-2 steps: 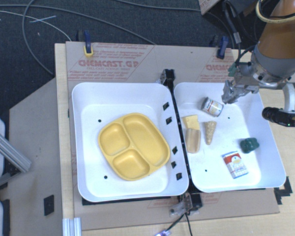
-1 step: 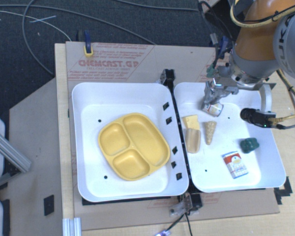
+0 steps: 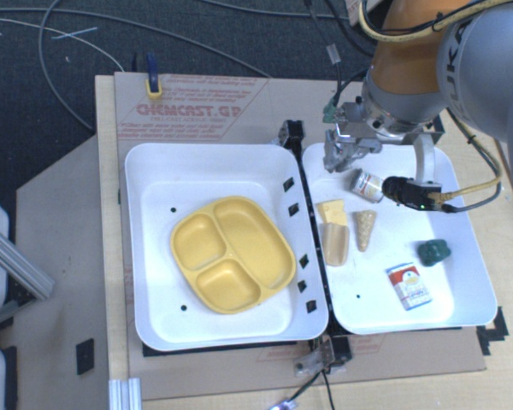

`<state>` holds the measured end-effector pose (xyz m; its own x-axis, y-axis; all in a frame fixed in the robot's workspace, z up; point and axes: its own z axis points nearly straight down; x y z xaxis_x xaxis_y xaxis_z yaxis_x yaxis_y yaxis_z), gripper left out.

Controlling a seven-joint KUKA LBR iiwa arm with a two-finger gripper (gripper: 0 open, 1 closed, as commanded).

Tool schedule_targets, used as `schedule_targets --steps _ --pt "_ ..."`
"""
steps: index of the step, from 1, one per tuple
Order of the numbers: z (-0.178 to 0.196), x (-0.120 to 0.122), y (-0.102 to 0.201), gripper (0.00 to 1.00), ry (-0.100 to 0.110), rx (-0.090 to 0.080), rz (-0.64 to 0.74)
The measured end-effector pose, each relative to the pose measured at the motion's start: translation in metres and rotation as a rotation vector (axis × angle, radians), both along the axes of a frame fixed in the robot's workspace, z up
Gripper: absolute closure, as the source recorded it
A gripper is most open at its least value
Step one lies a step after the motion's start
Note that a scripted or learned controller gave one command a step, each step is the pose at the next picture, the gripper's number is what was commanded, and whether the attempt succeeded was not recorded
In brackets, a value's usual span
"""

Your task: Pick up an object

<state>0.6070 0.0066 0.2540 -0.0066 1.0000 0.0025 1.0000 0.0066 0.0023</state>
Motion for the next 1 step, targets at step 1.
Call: schedule_targets --steps 1 --pt "-0.0174 0.0156 0.0551 1.00 0.002 0.000 0.000"
